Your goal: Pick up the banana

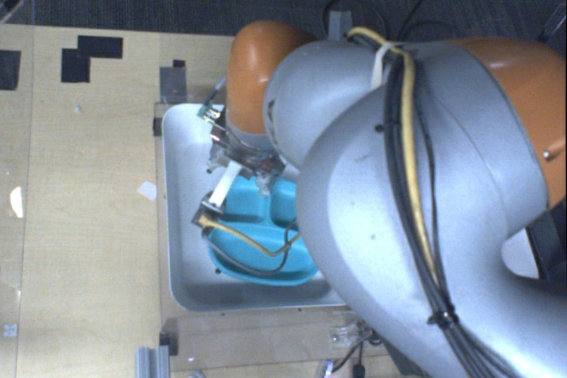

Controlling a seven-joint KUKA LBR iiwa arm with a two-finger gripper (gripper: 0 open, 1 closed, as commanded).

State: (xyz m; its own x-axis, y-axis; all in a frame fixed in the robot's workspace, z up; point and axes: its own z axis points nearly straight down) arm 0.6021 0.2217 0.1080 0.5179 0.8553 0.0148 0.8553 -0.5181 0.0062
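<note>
Camera view: claw [255, 176] low inside the white bin [180, 190] at view left, just above a blue divided plate [241, 206]. Cannot tell how far it stands open; nothing made out in its grip. Banana's place cannot be told, as the arm's bulk covers much of the bin. Step judged: the reach, grasp not yet made. Next move calls for centring over the fruit and closing across its narrow width. Arm [399, 190] enters from the right, wrist bent steeply down, orange band [252, 75] above it. Pale table [89, 190] beyond.
</note>
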